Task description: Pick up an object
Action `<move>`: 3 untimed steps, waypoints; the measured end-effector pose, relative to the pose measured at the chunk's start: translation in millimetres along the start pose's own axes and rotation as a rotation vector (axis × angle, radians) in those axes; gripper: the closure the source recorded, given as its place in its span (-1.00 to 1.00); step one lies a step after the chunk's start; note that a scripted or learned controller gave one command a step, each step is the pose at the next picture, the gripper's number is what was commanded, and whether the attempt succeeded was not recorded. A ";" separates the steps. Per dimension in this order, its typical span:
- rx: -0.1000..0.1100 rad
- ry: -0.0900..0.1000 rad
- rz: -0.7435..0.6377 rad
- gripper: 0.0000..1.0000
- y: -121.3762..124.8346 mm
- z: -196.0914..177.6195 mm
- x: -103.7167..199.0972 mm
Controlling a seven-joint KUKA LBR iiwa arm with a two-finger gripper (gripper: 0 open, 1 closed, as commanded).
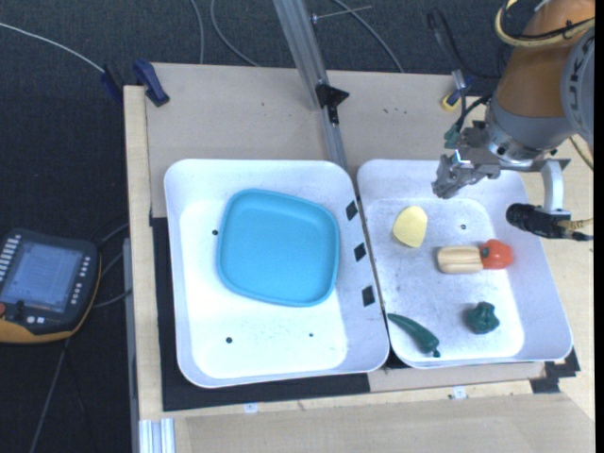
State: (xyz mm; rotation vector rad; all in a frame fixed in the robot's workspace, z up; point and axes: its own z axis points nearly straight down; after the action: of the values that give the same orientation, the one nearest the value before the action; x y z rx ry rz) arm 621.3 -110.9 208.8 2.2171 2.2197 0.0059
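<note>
My gripper (451, 181) hangs over the far part of the right bin (528, 347), above and to the right of a yellow lemon-shaped piece (410, 226). Nothing shows between its fingers. Nearer the front lie a tan block (460, 260) touching a red-orange piece (497, 254), a dark green lump (482, 318) and a green pepper (415, 332) by the bin's front left rim.
The left bin (189, 253) holds a light blue plate (279, 246). A metal pole (307, 59) slants up from between the bins. A handheld pendant (42, 281) lies off the bench at left. Cables run across the dark floor behind.
</note>
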 end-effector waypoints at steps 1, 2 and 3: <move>-0.001 0.000 0.000 1.00 -2.0 -62.7 3.1; 0.005 0.002 -0.003 1.00 -15.5 -59.2 56.4; 0.005 0.002 -0.003 1.00 -39.3 -60.9 97.4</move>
State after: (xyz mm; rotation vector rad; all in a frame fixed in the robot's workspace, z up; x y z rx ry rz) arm 581.5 -13.5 269.4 2.2173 2.2255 0.0026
